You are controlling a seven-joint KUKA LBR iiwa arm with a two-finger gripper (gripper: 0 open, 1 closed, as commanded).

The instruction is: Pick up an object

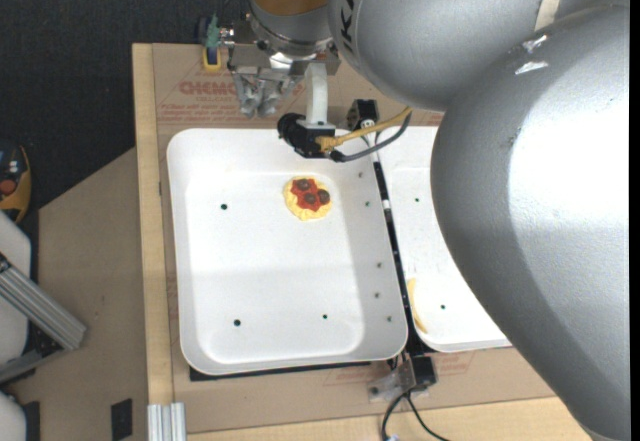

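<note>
Claw (262,101) hangs beyond left bin's (200,259) far rim

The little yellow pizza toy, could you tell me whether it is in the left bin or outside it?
In. The pizza toy lies flat on the left bin's white floor, near its far edge.

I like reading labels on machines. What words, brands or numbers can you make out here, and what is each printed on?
"CHEM...": red print on the brown board under the bins, at its far edge; the rest is hidden behind the gripper, and a smaller red line below it is too blurred to read.
"K": a dark letter on the grey arm, beside the orange band; the letters after it curve out of sight.
</note>
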